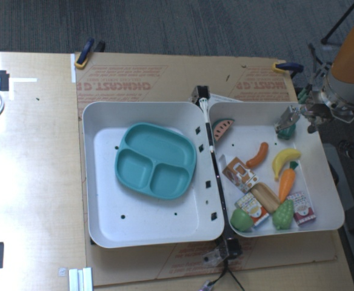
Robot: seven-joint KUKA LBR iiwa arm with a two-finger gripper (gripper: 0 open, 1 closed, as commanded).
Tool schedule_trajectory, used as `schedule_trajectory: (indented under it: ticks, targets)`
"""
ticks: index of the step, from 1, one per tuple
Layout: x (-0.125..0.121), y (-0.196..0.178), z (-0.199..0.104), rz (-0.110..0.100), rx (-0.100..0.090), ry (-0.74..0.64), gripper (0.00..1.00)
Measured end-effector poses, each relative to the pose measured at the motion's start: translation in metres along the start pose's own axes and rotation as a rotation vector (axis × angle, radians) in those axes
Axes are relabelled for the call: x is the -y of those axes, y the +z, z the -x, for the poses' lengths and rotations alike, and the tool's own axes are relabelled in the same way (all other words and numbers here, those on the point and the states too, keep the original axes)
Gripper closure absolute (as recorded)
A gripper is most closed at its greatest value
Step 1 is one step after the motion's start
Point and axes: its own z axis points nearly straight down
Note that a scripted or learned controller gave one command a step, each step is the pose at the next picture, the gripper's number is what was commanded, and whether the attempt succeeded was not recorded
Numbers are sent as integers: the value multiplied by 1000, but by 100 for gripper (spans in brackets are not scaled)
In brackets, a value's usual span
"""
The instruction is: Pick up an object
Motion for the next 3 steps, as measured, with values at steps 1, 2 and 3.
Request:
schedule_trajectory:
  ticks: [1, 2, 3]
  targets:
    - [12, 110, -40, 0, 0, -1, 0]
    - [11, 99, -40, 2, 1, 2, 100]
    - [116, -10, -61, 0, 0, 3, 100]
